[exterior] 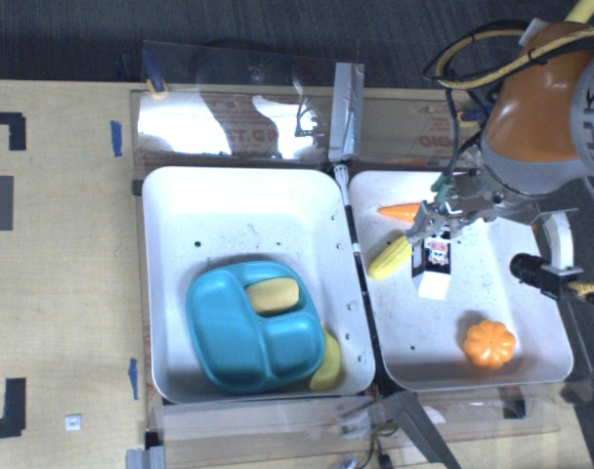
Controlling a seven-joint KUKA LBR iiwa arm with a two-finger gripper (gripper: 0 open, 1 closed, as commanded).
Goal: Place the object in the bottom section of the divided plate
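Pincer (429, 252) above right bin (531, 360), beside corn (390, 258); finger state unclear

The bench (63, 291) is a pale wooden surface running from the left edge of the view to beneath the arm. Two shallow white bins sit directly on it, side by side and touching along their inner rims. The left bin (170, 203) lies near the bench's middle, the right bin (541, 364) toward its right end. Behind both, along the far edge, a clear plastic sheet (238, 125) catches glare. Black tape marks (9, 130) lie on the bare wood at the left edge, with small blue tape strips (115, 137) just left of the left bin.
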